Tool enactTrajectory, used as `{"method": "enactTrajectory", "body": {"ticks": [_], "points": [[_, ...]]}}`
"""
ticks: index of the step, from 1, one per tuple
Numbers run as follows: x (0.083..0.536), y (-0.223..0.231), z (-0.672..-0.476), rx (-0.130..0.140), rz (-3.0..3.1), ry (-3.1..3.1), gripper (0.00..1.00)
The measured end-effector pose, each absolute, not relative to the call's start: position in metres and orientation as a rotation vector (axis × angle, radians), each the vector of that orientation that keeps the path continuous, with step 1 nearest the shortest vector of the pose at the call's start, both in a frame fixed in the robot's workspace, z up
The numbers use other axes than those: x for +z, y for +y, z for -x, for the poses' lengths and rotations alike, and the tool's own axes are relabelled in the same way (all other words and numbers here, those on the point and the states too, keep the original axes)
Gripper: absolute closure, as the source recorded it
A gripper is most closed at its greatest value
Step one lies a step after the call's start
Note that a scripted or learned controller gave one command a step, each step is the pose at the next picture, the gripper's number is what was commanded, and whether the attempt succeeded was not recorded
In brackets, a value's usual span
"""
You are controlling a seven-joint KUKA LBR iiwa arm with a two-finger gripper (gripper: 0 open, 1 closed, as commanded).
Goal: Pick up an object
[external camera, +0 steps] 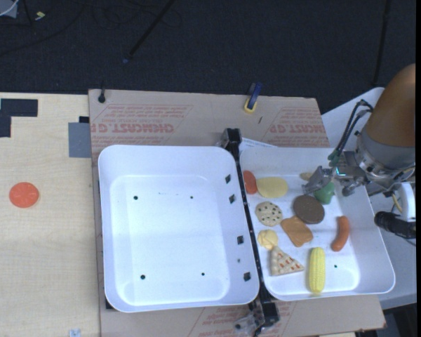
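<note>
Overhead slanted view (fixed) onto bins (126, 161)

I see my arm (396, 121) reaching in from the right, wrist angled down; the gripper (321, 182) sits low, pointing left.

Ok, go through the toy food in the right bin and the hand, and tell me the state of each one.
Corn cob: lying flat, near the bin's front edge.
Pizza slice: lying flat, beside the corn.
Sausage: lying loose, at a slant.
Cookie: lying flat.
Brown disc: lying flat, just below the hand.
Green piece: at the hand's tip, grip unclear.
Hand: low over the right bin.
</note>
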State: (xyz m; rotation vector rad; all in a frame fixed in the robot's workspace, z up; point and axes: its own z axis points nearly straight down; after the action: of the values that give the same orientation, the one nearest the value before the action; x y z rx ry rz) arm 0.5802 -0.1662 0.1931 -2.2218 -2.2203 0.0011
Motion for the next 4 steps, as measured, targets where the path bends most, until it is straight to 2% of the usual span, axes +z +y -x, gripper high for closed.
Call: {"method": "enactTrajectory", "body": {"ticks": [1, 2, 3, 4], "points": [[0.082, -0.154, -0.645, -0.002, 2.219, -2.221, 0.00], [0.087, -0.113, -0.580, 0.004, 2.218, -2.215, 0.00], [0.087, -0.169, -0.566, 0.005, 2.224, -2.216, 0.00], [0.089, -0.153, -0.647, -0.005, 2.220, -2.228, 0.00]]}}
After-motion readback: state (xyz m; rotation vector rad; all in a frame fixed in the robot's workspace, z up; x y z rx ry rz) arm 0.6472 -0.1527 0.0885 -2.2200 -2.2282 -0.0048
